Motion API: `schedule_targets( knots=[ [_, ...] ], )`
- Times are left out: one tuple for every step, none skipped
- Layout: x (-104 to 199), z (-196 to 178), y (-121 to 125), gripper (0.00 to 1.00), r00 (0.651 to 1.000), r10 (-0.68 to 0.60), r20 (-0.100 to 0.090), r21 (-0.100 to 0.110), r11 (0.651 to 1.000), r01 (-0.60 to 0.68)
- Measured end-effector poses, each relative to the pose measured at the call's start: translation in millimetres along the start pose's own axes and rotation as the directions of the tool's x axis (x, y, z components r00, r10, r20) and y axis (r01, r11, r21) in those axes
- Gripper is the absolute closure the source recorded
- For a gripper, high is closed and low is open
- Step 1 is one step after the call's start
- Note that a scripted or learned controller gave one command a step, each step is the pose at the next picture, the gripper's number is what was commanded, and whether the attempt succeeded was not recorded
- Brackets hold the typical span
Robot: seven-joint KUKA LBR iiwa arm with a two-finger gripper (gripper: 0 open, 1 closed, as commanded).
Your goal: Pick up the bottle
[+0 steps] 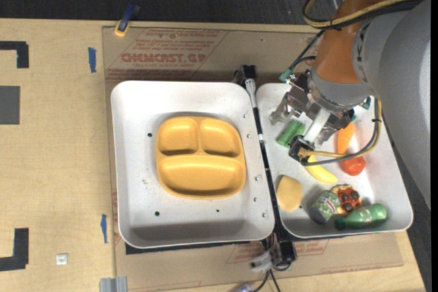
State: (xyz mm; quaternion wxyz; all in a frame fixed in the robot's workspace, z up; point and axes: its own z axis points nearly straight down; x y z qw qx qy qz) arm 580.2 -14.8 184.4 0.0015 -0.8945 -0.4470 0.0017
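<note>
Lying sideways, glossy green bottle (363, 217) — near corner of right bin (387, 178), claw (304, 125) apart, grip unclear.

We note that the arm (404, 72) is cut off by the right edge and hides the far right corner of the right bin (395, 182). The gripper (306, 128) overlaps a small green object (288, 133) and an orange object (345, 140); their full shapes cannot be determined. The multicoloured item (334, 204) beside the bottle (361, 217) is too blurred to identify.
</note>
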Motion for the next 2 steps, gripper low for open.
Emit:
schedule_targets(
  knots=[
    [-31.8, 0.3, -27.3, 0.00, 0.967, 0.254, 0.000, 0.001, 0.967, -0.254],
    [-0.4, 0.3, -51.7, 0.00, 0.940, 0.340, -0.002, -0.001, 0.940, -0.340]
  ],
)
